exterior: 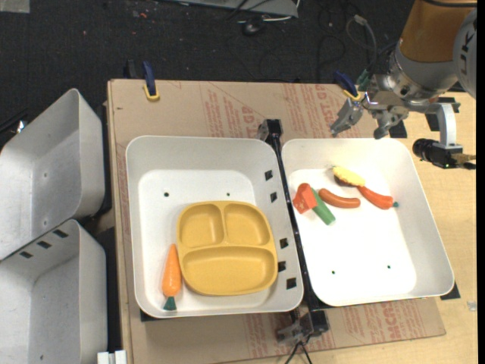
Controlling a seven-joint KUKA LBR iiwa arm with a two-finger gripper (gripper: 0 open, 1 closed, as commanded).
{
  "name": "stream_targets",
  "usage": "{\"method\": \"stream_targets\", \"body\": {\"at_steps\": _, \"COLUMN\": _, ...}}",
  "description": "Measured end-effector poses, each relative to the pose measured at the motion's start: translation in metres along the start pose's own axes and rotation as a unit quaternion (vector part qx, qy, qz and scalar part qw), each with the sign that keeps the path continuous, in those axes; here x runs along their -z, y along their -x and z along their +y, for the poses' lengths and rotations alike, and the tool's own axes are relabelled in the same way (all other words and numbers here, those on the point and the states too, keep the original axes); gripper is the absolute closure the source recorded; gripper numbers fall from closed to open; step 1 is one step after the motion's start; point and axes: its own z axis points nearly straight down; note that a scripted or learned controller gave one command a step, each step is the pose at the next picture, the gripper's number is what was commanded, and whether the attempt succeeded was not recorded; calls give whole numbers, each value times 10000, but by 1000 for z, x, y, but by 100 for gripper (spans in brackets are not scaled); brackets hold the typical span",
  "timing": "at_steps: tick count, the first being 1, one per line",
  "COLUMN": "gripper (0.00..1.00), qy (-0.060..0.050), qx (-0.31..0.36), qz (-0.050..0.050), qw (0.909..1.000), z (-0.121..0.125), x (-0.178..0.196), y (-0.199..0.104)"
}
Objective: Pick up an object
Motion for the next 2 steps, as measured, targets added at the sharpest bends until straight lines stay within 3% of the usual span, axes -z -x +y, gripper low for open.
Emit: {"method": "stream_targets", "body": {"at_steps": 2, "gripper": 0, "qy": -17, "qx": 3, "qz": 1, "qw": 10000, "z": -2, "x": -115, "y": -5}}
